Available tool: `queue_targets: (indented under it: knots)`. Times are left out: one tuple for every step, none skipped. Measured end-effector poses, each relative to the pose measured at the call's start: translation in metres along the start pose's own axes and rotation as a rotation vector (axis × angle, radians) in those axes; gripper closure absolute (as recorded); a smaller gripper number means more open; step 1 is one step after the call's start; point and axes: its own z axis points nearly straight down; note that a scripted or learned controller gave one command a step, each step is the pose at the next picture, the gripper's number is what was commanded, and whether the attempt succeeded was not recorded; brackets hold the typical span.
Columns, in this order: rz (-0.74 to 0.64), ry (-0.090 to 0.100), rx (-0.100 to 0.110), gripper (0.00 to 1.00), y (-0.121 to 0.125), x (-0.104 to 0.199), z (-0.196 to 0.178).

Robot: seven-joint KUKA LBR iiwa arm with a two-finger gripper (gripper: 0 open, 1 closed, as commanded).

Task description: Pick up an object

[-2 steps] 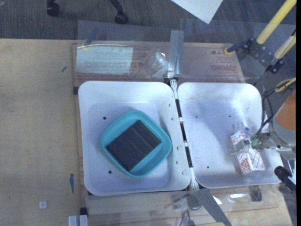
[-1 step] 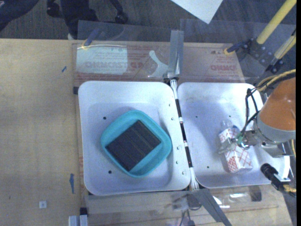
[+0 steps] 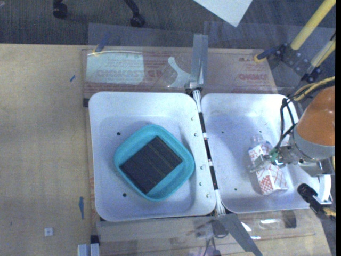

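Left bin (image 3: pixel 106 111): holds a teal dish (image 3: pixel 154 162) with a dark slab (image 3: pixel 149 164) lying in it, near the middle.
Right bin (image 3: pixel 234 116): holds a crumpled red-and-white packet (image 3: pixel 265 169), toward 4 o'clock of the bin floor.
Arm (image 3: pixel 318 124): reaches in from 3 o'clock, wrist just beside the packet.
Jaws: hidden under the wrist; apart or together, cannot tell.
Handling, packet: likely light, soft, crinkly and apt to slip; best taken across its narrow middle.
Handling, dish: likely stiff and smooth; the raised rim looks the only hold.
Edges: bin wall close to the packet at 6 o'clock; the shared divider at 9 o'clock is well apart.
Open room: bare bin floor from 9 to 12 o'clock of the packet.
Tabletop (image 3: pixel 37 143): plain wood at 9 o'clock of the bins.
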Motion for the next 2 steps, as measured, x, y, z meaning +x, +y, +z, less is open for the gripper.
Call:
queue_targets:
  knots:
    - [0.046, 0.009, 0.02, 1.0, 0.0356, 0.0847, -0.0831]
    - [0.043, 0.008, 0.019, 1.0, 0.0365, 0.0849, -0.0923]
